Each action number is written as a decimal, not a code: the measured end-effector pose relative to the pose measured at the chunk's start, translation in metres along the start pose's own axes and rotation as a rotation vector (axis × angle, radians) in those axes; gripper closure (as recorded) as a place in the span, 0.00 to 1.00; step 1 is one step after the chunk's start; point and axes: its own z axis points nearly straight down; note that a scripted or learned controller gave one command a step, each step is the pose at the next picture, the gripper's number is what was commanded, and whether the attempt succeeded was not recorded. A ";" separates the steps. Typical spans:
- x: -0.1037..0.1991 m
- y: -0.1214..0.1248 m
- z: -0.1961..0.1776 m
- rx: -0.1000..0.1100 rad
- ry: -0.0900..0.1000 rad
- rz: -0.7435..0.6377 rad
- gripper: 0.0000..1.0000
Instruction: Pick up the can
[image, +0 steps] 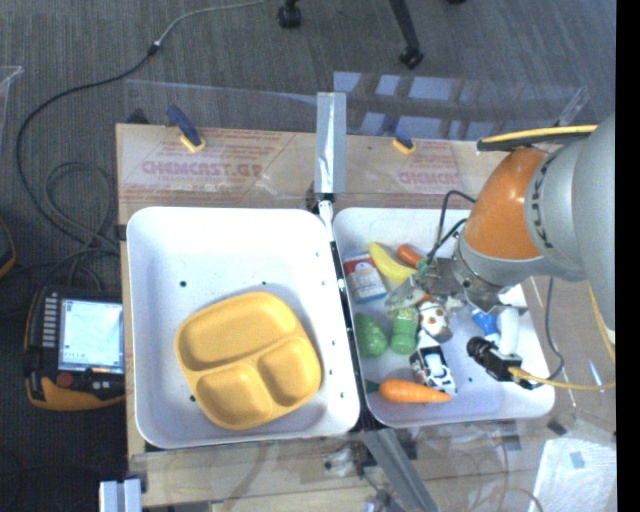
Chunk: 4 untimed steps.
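The can (365, 279), with a white, red and blue label, lies in the upper left of the right bin (530, 400), close to the wall between the bins. A yellow banana (391, 263) rests against its right side. My gripper (428, 293) reaches down into the middle of the right bin, about a hand's width right of the can, over a cluster of small items. The grey and orange arm (510, 225) covers the bin's upper right part.
The left bin (160, 250) holds a yellow divided plate (250, 357). In the right bin lie a green fruit (372, 338), a green block (403, 331), a carrot (413, 392), a black-and-white item (435, 368), a blue piece (485, 322) and a white bottle (509, 328).
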 end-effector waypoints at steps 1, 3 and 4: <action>-0.060 -0.034 0.002 -0.017 -0.002 0.070 0.00; -0.001 0.016 -0.134 0.003 -0.005 0.479 1.00; -0.083 0.019 -0.161 0.003 -0.005 0.164 1.00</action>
